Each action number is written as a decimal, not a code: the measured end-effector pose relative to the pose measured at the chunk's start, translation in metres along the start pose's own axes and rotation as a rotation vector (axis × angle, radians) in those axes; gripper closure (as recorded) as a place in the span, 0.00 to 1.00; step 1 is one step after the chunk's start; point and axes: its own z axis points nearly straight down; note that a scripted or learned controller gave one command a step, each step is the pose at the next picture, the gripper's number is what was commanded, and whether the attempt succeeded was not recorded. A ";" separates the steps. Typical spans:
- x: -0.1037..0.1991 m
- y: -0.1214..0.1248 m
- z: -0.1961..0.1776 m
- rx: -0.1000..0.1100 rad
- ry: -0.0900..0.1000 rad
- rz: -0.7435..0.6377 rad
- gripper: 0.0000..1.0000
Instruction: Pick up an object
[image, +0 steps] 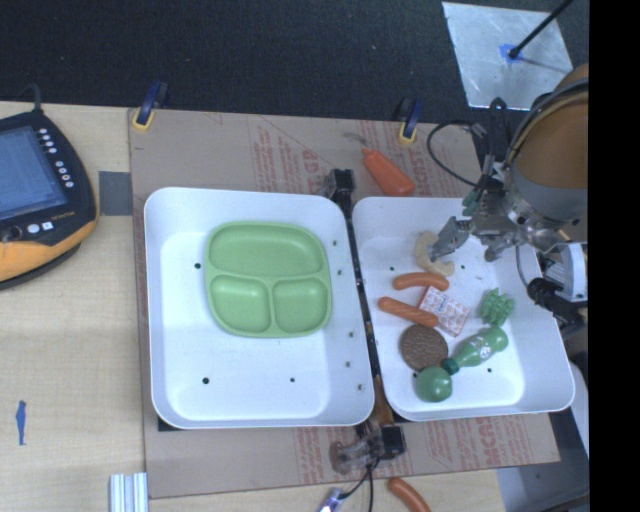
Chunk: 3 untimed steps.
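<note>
My gripper (472, 240) hangs over the back of the right bin (545, 400), its fingers spread open with nothing between them. Its left finger (449, 236) is just above a small beige piece (431, 250). In front of it lie two orange sausages (420, 282) (406, 311), a red-and-white wrapper (444, 310), a brown disc (424, 347), a green bottle (478, 349), a green ball (433, 384) and a small green leafy toy (494, 305).
The left bin (170, 390) holds a green divided plate (268, 277). An orange carrot (387, 172) lies outside, behind the bins. A teach pendant (35, 195) rests at far left. Another orange item (410, 493) lies on the bench in front.
</note>
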 end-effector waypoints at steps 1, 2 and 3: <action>0.017 0.035 0.101 0.004 -0.001 -0.001 0.00; 0.018 -0.009 0.106 -0.001 -0.002 -0.001 0.00; 0.000 0.036 0.105 -0.002 0.000 0.000 0.00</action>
